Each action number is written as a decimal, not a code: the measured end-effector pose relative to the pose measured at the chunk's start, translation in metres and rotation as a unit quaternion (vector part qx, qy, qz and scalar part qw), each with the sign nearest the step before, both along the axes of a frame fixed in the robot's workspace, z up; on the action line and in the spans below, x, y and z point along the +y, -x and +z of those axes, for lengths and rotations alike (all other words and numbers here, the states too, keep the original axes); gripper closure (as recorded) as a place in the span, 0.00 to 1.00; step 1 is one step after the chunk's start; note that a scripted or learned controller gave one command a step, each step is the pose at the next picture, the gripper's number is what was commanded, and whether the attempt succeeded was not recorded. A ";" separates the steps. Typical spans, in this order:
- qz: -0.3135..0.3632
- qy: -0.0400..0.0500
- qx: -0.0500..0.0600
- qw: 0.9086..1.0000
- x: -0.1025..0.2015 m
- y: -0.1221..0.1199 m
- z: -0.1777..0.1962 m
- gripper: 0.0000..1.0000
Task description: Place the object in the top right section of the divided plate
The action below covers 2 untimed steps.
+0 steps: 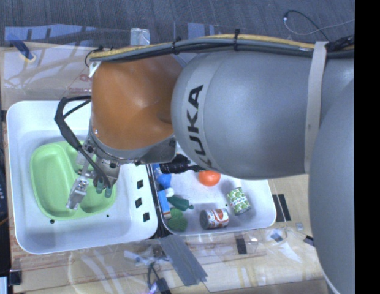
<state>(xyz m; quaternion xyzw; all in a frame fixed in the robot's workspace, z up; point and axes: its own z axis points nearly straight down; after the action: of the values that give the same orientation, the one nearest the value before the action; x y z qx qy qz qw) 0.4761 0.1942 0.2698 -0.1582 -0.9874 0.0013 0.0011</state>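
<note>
A light green divided plate (48,175) lies in the left white bin (18,133). My gripper (90,190) hangs low over the plate's right side, where a ridge splits two sections. Its fingers stand apart, a pale one (77,193) on the left and dark-tipped ones (104,188) on the right, with nothing visible between them. The orange wrist band and the grey arm body hide the plate's upper right edge and much of both bins. No loose object shows on the visible parts of the plate.
The right bin (263,208) holds an orange ball (208,178), a green-and-white can (238,201), a red-brown can (214,218), a blue item (163,181) and green items (178,204). Black cables loop beside the wrist at the plate's top.
</note>
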 end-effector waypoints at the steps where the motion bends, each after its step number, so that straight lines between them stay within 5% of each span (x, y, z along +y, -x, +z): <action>1: 0.046 0.000 -0.001 0.999 0.025 -0.082 -0.034 0.00; 2: 0.154 -0.001 -0.002 0.988 0.025 -0.068 -0.177 0.00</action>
<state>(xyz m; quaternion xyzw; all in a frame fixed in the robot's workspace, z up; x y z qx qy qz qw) 0.5439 0.2192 0.0925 -0.0042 -1.0000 -0.0002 -0.0005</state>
